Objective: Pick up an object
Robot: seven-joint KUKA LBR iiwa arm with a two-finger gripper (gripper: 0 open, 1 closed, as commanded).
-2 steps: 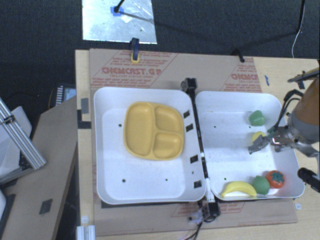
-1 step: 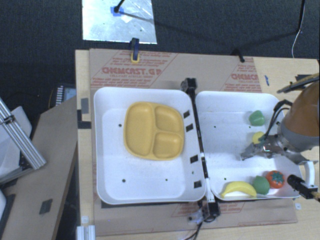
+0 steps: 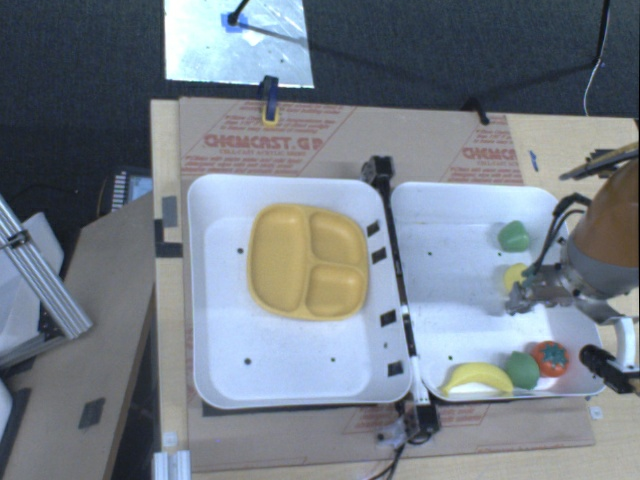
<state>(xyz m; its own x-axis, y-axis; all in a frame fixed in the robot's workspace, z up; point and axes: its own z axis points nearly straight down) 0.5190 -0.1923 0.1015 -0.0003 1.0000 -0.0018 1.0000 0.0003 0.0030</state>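
Hovering end effector (image 3: 522, 298), yellow object (image 3: 513, 276) seemingly touching, partly hidden.

Two shallow white bins, the left bin (image 3: 215, 368) and the right bin (image 3: 450, 268), are set side by side, touching, on a brown printed board (image 3: 330, 138) laid over the bench (image 3: 165, 148).
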